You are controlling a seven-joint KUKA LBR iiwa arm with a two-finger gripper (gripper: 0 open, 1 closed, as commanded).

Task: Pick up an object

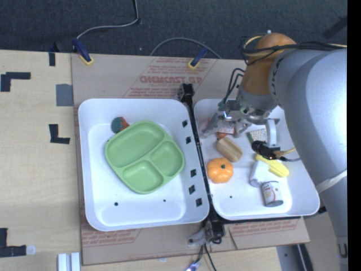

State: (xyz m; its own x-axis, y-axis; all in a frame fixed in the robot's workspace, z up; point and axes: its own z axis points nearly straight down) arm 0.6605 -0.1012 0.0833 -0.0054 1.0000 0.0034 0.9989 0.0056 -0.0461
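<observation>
A: Where is the pincer (234, 119)?
B: Low over the far part of the right bin (293, 199); whether it is parted or has hold of anything I cannot tell
A: And the things to pick?
B: A tan bread roll (229, 148) just below it; an orange pumpkin (220, 171) further down; a small can (271, 193) well off, down and rightward; the green divided plate (144, 156) lies leftward in the other bin (93, 168)

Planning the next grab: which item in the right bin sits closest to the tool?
The tan bread roll, just below the tool. The orange pumpkin lies further down near the divider, and the small can lies on its side toward the bin's lower right.
</observation>
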